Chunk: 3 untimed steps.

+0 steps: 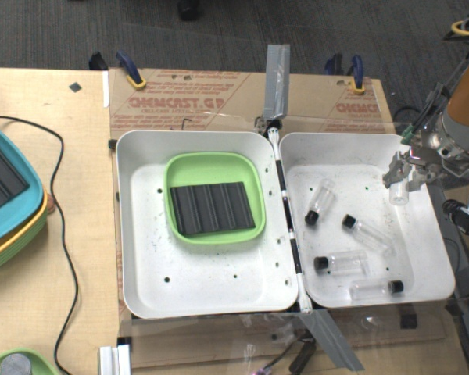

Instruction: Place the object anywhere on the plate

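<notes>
Vials [320,203] lie scattered in the right bin [438,287]; gripper [400,180] grips one clear vial above its right rim.

The grey arm with its orange band [463,104] reaches in from the right edge, wrist angled down and leftward. Its metal two-finger gripper [403,180] hangs over the right side of the scene, pointing down. Finger spread is too blurred to tell.

Dark grey carpet floor [219,22] up top, with chair casters [189,8] poking in. Light wood table [47,303] underneath, a cardboard sheet [195,96] clamped on with blue clamps [130,69], black cable [62,209] snaking across.
</notes>
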### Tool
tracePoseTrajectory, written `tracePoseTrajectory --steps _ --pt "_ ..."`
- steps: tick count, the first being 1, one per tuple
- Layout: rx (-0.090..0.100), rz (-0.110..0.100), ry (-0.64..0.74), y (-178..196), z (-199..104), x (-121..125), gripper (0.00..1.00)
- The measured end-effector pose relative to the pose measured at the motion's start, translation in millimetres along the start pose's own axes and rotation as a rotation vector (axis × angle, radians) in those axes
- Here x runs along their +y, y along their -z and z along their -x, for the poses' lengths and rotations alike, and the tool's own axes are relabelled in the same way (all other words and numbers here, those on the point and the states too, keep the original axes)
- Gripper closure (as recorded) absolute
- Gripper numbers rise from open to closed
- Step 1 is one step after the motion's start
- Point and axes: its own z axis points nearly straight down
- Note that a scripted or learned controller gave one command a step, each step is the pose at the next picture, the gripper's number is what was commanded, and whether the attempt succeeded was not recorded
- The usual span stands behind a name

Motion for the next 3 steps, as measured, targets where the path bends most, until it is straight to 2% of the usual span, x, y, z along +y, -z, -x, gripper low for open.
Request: tracePoseTrajectory --steps 1,2,3 --pt "0.000 0.000 0.000 0 0 0 0.00" --pt "0.000 0.000 -0.303 64 -40 -33 0.00" --pt "-0.002 0.000 -0.703 86 -40 -38 0.00"
